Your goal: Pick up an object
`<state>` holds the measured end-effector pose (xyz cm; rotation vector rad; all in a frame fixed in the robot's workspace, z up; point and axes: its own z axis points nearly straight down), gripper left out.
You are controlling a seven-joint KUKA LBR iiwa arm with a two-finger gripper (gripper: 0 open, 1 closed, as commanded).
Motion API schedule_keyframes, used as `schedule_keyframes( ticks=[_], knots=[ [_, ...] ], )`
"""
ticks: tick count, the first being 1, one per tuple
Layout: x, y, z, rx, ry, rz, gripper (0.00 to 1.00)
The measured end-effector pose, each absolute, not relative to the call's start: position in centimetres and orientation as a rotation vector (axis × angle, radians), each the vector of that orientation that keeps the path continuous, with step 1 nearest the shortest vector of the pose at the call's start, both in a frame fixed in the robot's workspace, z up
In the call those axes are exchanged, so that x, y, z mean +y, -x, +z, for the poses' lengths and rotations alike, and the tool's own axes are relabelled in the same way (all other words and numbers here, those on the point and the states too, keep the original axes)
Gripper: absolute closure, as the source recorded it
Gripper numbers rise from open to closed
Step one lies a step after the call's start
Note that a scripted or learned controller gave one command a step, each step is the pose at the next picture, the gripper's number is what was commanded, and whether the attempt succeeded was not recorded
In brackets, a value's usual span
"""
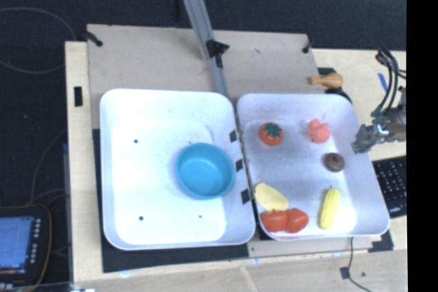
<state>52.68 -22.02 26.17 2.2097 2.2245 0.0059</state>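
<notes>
Right bin (pixel 301 167) centre open — toys ring it — blue bowl (pixel 204 170) blocks left bin (pixel 137 167)

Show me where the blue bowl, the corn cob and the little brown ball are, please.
blue bowl (pixel 204 171): camera view, on the inside bottom of the bowl, in the left bin.
corn cob (pixel 330 208): camera view, on the middle of the yellow cob, in the right bin.
brown ball (pixel 334 161): camera view, on its top, in the right bin.

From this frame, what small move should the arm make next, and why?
Probably slide the claw left and down toward the brown lump. The claw sits at the right rim of the right bin, carrying nothing I can see, and that lump is the nearest item, lying apart from the other toys.
</notes>
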Motion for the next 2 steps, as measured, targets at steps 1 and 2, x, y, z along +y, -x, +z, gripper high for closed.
schedule_keyframes(
  ticks=[1,2],
  knots=[
    [-15.8,-53.8,26.0,2.234,-2.211,0.003,1.0],
    [-11.4,-54.8,26.3,2.23,-2.209,0.006,1.0]
  ],
)
